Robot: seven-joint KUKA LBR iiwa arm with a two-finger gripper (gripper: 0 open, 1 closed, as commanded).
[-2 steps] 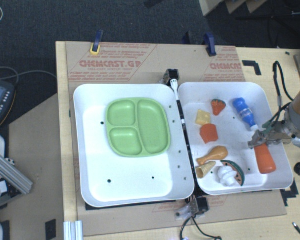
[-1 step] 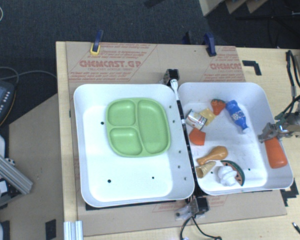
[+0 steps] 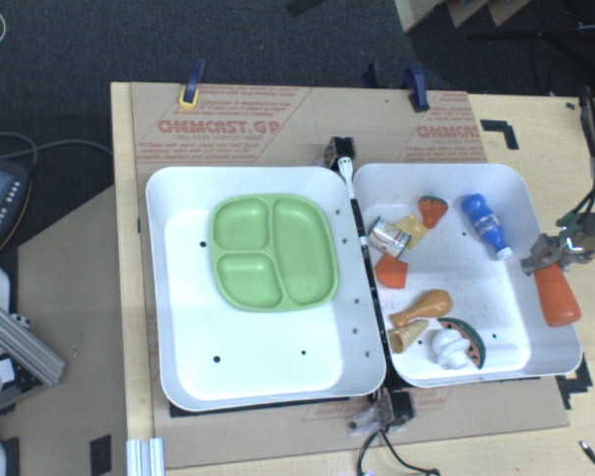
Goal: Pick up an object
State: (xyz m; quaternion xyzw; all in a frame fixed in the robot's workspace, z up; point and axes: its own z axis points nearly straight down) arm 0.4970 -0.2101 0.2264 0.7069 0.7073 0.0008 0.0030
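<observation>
Camera view, looking down at a slant on the bench [image 3: 129,266] and its two white bins. All places below are given relative to the divider [image 3: 362,266] where the two bins meet.

Left of the divider: the left bin [image 3: 178,365] holds a green sectioned plate [image 3: 275,252], lying flat in the bin's upper half, near the divider but apart from it.

Right of the divider: the right bin [image 3: 516,181] holds the loose things that could be picked. Just beside the divider lie a small silver and yellow piece [image 3: 392,234] and, below it, an orange block [image 3: 391,273]. A little farther right are a small red and green toy [image 3: 432,209], a tan wooden piece [image 3: 419,310] and a white and green toy [image 3: 454,346]. Farther still, a blue bottle [image 3: 483,222] lies tilted. An orange cylinder [image 3: 557,296] lies farthest from the divider, on the bin's right rim.

Gripper [image 3: 547,254]: at the far right, over the right bin's edge, just above the orange cylinder's upper end and apparently touching it. The jaws are too small and dark to read; whether they stand apart or closed cannot be told, and nothing is visibly between them.

Progress, as a judgement: nothing is lifted; every object rests in its bin. The grasp and lift remain, the orange cylinder being the likely target.
</observation>
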